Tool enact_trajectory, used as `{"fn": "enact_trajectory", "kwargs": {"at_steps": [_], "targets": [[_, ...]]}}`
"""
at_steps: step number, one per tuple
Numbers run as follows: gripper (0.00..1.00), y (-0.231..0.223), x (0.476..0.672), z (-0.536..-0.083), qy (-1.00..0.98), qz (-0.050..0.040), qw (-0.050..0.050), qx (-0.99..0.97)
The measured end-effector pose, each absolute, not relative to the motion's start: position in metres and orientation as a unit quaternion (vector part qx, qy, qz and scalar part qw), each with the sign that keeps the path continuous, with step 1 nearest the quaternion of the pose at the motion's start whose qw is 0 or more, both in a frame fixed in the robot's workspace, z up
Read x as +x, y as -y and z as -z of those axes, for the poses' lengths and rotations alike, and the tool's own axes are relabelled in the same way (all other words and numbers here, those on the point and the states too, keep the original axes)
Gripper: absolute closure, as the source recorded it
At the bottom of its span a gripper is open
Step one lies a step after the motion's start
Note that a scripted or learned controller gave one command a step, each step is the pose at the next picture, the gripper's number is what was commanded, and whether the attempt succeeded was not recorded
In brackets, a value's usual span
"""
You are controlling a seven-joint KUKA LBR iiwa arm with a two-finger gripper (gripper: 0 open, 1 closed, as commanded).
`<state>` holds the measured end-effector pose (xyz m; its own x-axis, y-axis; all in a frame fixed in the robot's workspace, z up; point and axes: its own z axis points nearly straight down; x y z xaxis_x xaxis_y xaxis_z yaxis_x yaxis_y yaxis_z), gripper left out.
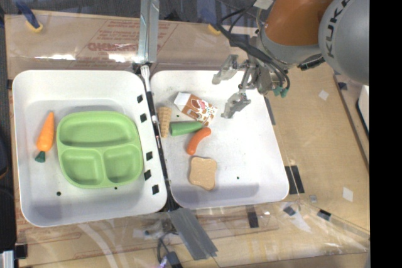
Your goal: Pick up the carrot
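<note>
Hovering over the right bin (276, 166) near its far right corner, the gripper (230, 90) hangs with its fingers spread apart and nothing between them. The carrot (44, 135) lies in the left bin (25, 198), along that bin's left edge, just beside the green tray (98, 148) and well apart from the gripper.

The main risk is a wrong target. Below the gripper, in the right bin, sits a clutter of small items: a carton (196, 108), a green piece (185, 128), an orange sausage (197, 140), a cone (164, 120) and a bread slice (203, 173). The sausage shares the carrot's colour, so a descent from here could seize it instead. Reaching the carrot means crossing the divider between the bins, and the carrot's closeness to both the bin wall and the tray leaves little room for the fingers, which might strike either or nudge the carrot away.
</note>
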<state>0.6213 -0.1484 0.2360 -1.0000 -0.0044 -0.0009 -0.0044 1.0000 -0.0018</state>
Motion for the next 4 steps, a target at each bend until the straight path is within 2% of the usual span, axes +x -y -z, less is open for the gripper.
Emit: {"fn": "enact_trajectory", "kwargs": {"at_steps": [1,2,3,4], "targets": [[0.00,0.181,0.579,-0.117,-0.993,-0.0010,-0.002,-0.114],[0.00,0.089,0.545,-0.095,-1.000,-0.0008,0.002,-0.028],[1.00,0.088,0.547,-0.106,-1.000,-0.0001,0.004,-0.031],[1.00,0.057,0.655,-0.197,-1.000,0.0001,0.006,0.005]]}}
